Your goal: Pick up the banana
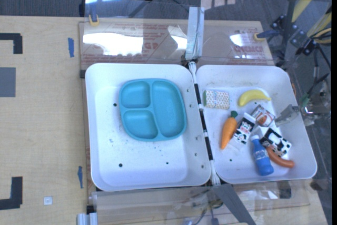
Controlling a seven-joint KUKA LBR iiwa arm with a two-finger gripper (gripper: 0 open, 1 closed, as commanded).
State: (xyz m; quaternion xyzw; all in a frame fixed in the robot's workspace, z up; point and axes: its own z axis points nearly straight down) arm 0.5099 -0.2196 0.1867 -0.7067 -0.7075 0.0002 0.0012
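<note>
Two shallow white bins sat side by side on the bench; the left bin [100,166] held one blue divided plate [152,109] with three compartments, lying near the bin's middle; the right bin [303,163] held the small objects. One banana [254,96] lay in the upper part of the right bin, yellow and curved, apart from the other items; one small patterned wafer [217,98] lay to its left, near the divider between the bins. One orange carrot [228,130] with a green top lay tilted below the wafer; two black-and-white patterned pieces [245,129] [276,140] lay near it and further right; one blue bottle [261,157] lay beside one sausage [279,158] at the lower right; one red-and-white packet [262,115] lay below the banana. The gripper [291,113] sat at the bin's right rim, well apart from the banana; whether its fingers stood apart or together could not be told.
</note>
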